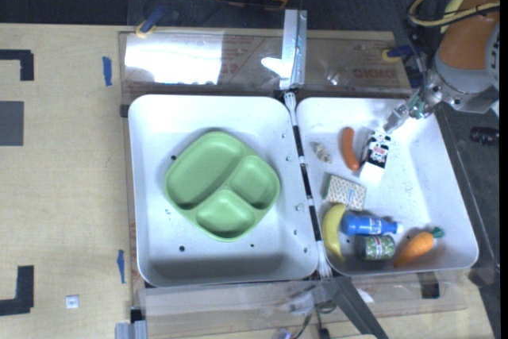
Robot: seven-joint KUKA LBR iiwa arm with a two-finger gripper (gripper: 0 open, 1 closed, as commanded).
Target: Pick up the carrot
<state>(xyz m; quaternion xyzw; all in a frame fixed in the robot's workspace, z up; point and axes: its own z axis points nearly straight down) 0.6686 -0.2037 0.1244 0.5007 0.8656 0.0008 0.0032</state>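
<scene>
The carrot (416,246) is found in the near right corner of the right bin (444,171), lying tilted with its green top toward the bin wall. It is touched on its left by a small can (379,248), above which a blue bottle (367,226) lies beside a banana (333,228). A red sausage-like item (348,148) and a small carton (378,152) sit farther back. The gripper (406,113) is held over the bin's far right corner, well apart from the carrot; its opening cannot be told. A descent from the carrot's free right side is judged best, with the grasp set across the body, clear of can and wall.
</scene>
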